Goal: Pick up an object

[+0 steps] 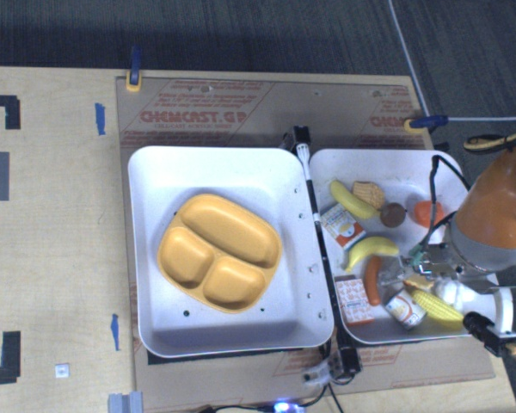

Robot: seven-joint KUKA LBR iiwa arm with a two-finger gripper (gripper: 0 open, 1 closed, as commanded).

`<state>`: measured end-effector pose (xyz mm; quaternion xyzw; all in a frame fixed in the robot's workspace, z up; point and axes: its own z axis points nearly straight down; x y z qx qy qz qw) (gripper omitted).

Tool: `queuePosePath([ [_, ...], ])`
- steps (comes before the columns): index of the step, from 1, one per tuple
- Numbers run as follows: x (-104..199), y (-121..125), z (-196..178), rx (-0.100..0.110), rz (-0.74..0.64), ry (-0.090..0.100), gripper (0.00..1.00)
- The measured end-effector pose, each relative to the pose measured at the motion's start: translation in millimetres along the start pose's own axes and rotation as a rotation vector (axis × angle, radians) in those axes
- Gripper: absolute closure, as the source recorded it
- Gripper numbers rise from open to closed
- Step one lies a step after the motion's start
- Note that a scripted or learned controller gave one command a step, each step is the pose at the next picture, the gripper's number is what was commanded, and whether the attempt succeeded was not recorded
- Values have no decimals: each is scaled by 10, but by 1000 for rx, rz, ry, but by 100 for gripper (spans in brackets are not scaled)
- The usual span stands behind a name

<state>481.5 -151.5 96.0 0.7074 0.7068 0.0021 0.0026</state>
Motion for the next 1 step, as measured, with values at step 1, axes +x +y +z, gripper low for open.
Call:
queuePosePath([
  [1, 729, 628, -886, 6, -2, 1, 100],
])
